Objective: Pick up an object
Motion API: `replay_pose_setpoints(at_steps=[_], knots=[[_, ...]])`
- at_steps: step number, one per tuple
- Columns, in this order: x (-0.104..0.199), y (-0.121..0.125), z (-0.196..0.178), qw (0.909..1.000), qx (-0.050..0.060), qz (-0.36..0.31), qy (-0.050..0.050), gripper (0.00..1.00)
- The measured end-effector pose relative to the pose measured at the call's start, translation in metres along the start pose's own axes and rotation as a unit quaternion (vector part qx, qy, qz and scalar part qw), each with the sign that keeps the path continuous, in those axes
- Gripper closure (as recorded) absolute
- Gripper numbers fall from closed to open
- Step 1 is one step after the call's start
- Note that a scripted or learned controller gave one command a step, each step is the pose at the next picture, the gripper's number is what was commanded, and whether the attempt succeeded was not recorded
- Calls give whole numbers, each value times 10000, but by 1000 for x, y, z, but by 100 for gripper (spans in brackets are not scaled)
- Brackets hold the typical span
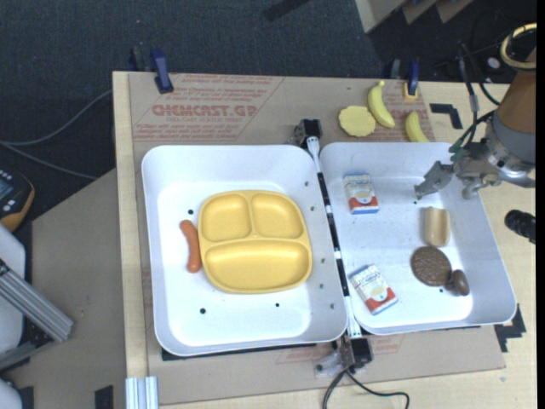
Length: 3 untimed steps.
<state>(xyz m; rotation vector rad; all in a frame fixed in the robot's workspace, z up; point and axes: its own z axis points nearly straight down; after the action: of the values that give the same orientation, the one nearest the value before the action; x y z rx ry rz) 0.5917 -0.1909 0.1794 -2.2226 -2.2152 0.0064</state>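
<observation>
Bins sit side by side on the bench (136,228), both white and shallow. Left bin (162,186) carries a yellow divided plate (254,241) at its centre, with an orange sausage (192,245) lying just beside the plate's left edge.

Right bin (494,262) carries five items. One small carton (362,193) lies near the bin's far left corner; a second carton (373,289) lies near its near left corner. A tan cylinder (435,226) rests right of centre. Nearer the bin's near edge sits a brown round cookie (432,266), with a small brown lump (458,283) just beside it on the right.

Gripper (447,180) hangs over the far right part of the right bin, beyond the tan cylinder and apart from it. Its two fingers stand spread, with nothing between them.

Outside the bins, near the bench's far edge, lie a yellow round slice (358,121) and two bananas (381,106).
</observation>
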Motion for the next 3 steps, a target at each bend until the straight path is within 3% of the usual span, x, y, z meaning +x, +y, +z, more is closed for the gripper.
replay_pose_setpoints(at_steps=[1,2,3], knots=[[-21,-38,100,10000,17,-3,18,0],[-20,-34,83,10000,-39,-12,-4,100],[65,23,95,10000,-52,-61,3,100]])
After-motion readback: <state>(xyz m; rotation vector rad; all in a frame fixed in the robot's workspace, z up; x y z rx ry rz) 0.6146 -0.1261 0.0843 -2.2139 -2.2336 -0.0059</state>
